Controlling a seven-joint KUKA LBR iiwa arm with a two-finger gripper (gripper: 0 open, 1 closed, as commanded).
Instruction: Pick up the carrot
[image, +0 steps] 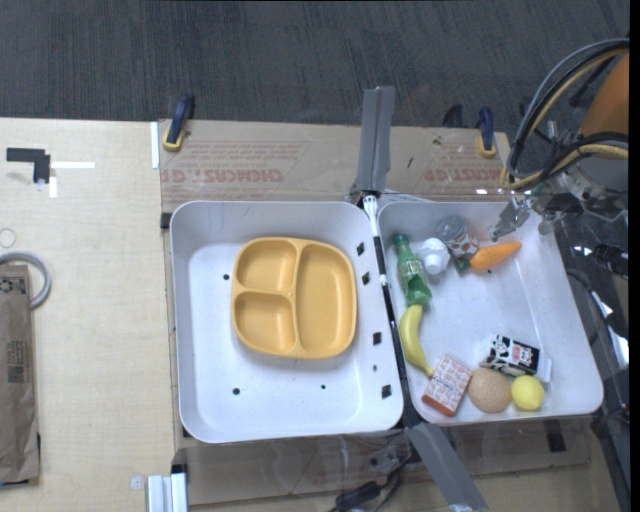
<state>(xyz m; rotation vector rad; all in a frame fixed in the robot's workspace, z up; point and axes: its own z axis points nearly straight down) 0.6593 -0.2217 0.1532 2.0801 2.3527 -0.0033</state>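
The arm (590, 130) enters from the right edge of the view, above the top right corner of the right bin (570, 300). Its orange band sits at the upper right, wrapped by black and yellow cables. The wrist angles down and leftward toward the bin's far wall. The gripper (518, 212) hangs over the bin's upper right area, just above the carrot (495, 255).
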